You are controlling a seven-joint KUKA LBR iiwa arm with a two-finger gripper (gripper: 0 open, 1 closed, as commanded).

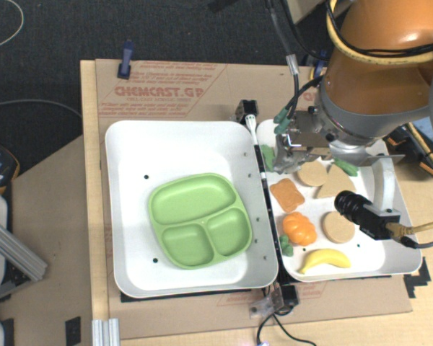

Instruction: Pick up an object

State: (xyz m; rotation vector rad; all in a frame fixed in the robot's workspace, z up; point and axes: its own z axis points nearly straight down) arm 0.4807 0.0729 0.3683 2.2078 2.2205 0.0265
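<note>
My jaws hang over the far end of the right bin (411, 269), hidden under my own wrist, so I cannot tell their state; the food lies loose nearer the camera: a banana (325, 259) with its long axis across the bin, an orange pepper (299, 228), a cracker (286, 194); the green tray (200, 220) sits in the left bin (126, 164).
</note>
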